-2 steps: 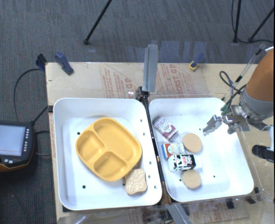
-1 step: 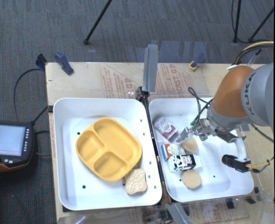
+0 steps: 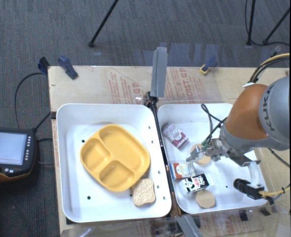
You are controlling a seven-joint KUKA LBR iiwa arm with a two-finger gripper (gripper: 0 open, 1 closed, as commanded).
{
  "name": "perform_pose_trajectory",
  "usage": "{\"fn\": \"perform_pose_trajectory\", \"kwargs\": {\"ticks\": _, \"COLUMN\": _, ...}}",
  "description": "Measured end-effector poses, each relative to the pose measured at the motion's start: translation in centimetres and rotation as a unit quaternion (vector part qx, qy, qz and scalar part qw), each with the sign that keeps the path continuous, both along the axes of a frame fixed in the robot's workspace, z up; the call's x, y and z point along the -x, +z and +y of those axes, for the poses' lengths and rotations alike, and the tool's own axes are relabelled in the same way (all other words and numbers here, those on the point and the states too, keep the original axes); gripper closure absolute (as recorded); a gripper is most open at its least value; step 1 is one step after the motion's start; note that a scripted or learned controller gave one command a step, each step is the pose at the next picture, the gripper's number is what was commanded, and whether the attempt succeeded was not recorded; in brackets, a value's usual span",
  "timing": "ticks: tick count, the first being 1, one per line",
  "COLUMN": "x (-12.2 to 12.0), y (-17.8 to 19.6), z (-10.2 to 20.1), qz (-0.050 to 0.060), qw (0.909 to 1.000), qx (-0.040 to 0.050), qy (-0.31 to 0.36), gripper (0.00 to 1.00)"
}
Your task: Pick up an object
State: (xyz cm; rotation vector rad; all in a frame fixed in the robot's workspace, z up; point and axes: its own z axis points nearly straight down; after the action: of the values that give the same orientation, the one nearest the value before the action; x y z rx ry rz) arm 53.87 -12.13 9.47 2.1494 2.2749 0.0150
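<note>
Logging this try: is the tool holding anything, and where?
Cannot be told. The tool hangs low in the right bin over a tan round piece.

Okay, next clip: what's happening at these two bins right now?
The grey arm reaches from the right over the right bin, its pincer low among small items: a red-and-white packet, a cow-print carton, a round cookie. A yellow divided tray and a toast slice lie in the left bin. No grasp is evident.
</note>
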Motion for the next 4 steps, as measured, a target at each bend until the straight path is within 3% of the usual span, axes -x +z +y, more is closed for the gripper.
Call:
{"fn": "perform_pose_trajectory", "kwargs": {"ticks": 1, "x": 0.0, "y": 1.0, "z": 0.1, "qz": 0.001, "qw": 1.0, "qx": -0.0029, "qy": -0.002, "gripper": 1.0}}
{"fn": "perform_pose_trajectory", "kwargs": {"ticks": 2, "x": 3.6, "y": -0.9, "z": -4.5, "qz": 0.011, "qw": 0.9998, "qx": -0.0012, "qy": -0.017, "gripper": 1.0}}
{"fn": "perform_pose_trajectory", "kwargs": {"ticks": 3, "x": 3.8, "y": -0.8, "z": -9.0, "qz": 0.009, "qw": 0.9999, "qx": -0.0008, "qy": -0.007, "gripper": 1.0}}
{"fn": "perform_pose_trajectory", "kwargs": {"ticks": 4, "x": 1.2, "y": 11.8, "z": 1.5, "qz": 0.002, "qw": 0.9998, "qx": -0.0021, "qy": -0.02, "gripper": 1.0}}
